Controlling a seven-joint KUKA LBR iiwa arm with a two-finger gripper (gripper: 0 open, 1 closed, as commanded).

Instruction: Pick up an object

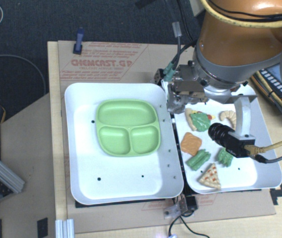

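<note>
Grey arm [240, 48]: reaches in from the right, orange band [250, 9] uppermost, wrist pointed steeply down over the back left corner of the right-hand shallow white bin [276, 175].
Jaws: low beneath the metal wrist block, close to the seam between the two bins; open or closed cannot be told, the wrist hides them. Nothing is seen gripped.
Black cylinder on a cable [229, 139]: hangs off the wrist, in front of the jaws and to their right, over the toy food.
Task's thing, nearest candidate: tan toy wedge with green and red topping [198, 120], just in front of the jaws and a little right.
Other candidates: orange-brown toy nugget [191, 143], further in front; green toy pod [198, 158] and small green toy sprig [225, 157] beyond that; toy pizza slice [210, 176] farthest in front; beige curled toy [227, 116] off to the right.
Left of the jaws: second white bin [81, 182] holding a pale green divided plastic plate [128, 127]; well apart from the food.
Bench [106, 58]: brown printed board under both bins.
Step in hand (judgement): closing in on a piece, no grasp yet.
How to do it well: pick one piece standing apart from its neighbours; the nugget looks easiest. Centre over it, come straight down, keep off the bin wall at the seam, close across the narrow side, lift slowly.
</note>
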